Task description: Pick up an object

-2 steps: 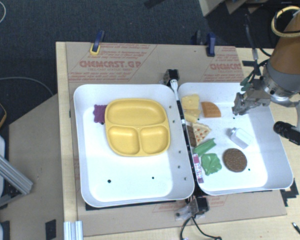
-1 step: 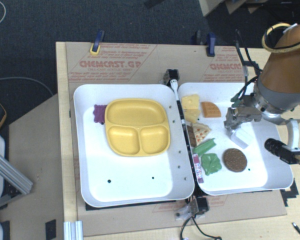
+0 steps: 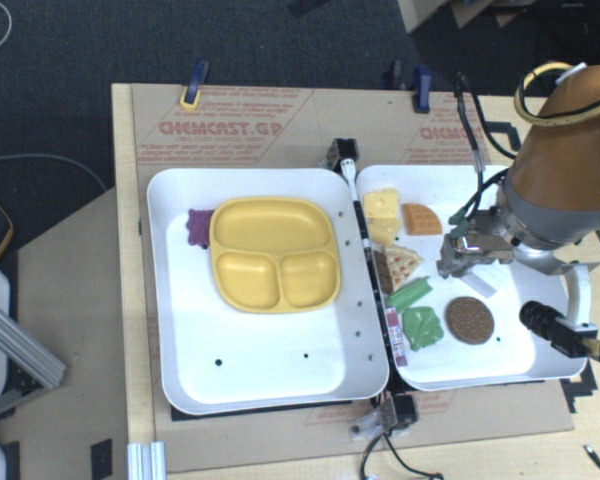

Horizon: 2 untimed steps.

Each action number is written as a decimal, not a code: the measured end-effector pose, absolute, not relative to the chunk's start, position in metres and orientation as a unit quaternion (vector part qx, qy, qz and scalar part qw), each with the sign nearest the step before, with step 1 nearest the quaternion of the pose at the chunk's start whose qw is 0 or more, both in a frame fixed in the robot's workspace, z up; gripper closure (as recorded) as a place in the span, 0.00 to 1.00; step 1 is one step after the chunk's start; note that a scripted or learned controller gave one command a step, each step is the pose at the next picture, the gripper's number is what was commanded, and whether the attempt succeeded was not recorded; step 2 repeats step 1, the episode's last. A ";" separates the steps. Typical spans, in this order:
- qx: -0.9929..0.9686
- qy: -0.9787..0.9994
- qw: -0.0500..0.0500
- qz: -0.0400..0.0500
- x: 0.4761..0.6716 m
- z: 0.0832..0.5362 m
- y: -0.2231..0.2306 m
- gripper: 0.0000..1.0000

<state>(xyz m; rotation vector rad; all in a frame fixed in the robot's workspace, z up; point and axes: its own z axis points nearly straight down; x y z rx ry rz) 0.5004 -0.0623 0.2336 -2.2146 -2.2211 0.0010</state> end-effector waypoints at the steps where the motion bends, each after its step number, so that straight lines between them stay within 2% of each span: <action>1: -0.707 -0.707 0.002 0.000 0.491 0.235 -0.060 1.00; 2: -0.707 -0.707 0.002 0.000 0.491 0.235 -0.060 1.00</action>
